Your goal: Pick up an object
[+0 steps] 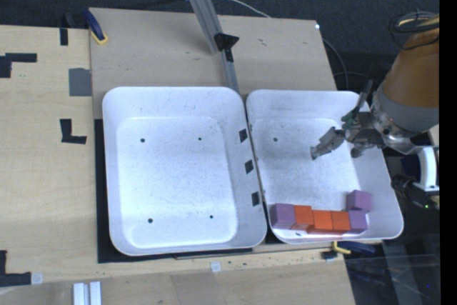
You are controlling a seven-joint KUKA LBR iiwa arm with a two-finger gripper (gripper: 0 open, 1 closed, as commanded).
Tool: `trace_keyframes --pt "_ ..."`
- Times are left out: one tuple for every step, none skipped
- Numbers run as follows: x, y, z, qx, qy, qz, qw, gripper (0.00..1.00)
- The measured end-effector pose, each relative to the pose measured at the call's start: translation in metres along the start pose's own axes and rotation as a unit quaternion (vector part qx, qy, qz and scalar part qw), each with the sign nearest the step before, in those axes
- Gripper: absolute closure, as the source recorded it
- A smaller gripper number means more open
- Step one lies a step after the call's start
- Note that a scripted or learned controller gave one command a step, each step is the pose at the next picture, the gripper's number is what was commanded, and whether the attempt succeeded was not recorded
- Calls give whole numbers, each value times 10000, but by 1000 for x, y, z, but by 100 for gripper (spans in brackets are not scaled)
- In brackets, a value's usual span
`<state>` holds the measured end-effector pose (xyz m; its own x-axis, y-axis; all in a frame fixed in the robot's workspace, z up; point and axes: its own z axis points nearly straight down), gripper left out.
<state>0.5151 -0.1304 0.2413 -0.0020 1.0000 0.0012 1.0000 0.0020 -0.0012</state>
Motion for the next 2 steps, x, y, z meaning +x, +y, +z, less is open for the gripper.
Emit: trace_keyframes --pt "58 28 2 -2 5 -31 10000 0" --pt "86 34 39 24 -3 -6 10000 0"
